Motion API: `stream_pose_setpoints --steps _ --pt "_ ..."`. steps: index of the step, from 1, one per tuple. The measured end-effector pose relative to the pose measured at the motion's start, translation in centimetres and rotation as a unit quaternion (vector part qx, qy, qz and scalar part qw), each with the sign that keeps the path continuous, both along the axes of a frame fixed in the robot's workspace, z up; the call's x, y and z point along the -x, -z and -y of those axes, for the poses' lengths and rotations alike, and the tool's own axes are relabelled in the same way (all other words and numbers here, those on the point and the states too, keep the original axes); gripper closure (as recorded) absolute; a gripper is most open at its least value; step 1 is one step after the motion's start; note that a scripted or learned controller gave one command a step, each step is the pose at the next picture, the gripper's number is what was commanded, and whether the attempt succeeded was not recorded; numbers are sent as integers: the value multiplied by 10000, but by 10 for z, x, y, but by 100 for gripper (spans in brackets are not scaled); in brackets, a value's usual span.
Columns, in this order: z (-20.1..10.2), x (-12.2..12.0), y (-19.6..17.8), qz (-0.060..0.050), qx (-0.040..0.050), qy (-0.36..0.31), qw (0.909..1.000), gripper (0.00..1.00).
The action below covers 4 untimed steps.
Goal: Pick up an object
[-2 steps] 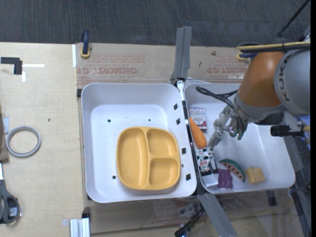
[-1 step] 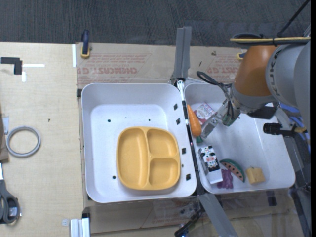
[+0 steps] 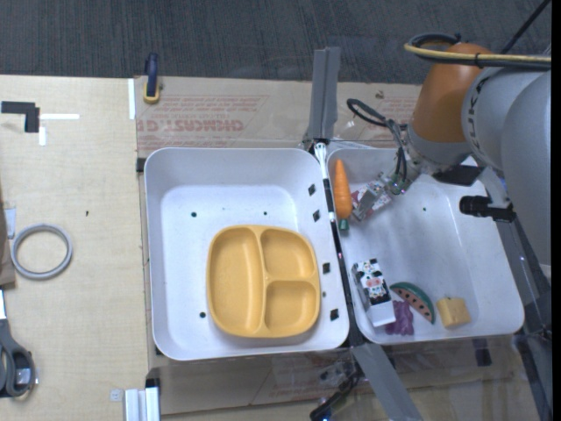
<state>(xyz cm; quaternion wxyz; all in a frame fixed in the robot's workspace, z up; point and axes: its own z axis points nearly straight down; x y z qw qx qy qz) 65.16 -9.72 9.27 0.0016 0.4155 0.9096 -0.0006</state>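
Observation:
An orange carrot lies along the left wall of the right bin, near its far end. My gripper hangs low in that bin, just right of the carrot's near tip, with the grey arm and its orange band reaching in from the upper right. Nothing shows as held. Near the bin's front lie a small black-and-white carton, a watermelon slice, a purple piece and a yellow cheese block.
The left bin holds a yellow divided plate. On the bench to the left lie a grey tape ring and scissors. A grey post stands behind the bins' divider.

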Motion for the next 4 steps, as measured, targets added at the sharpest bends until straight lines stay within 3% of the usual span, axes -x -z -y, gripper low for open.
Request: stream_pose_setpoints --steps 1,2,3,4 --pt "0 -1 -11 21 17 -14 10000 100" --pt "-59 21 -130 -7 -3 1327 9912 100" --pt "-114 116 -98 -24 -6 812 9967 100" --pt "-132 133 -110 -16 -8 -37 10000 100"
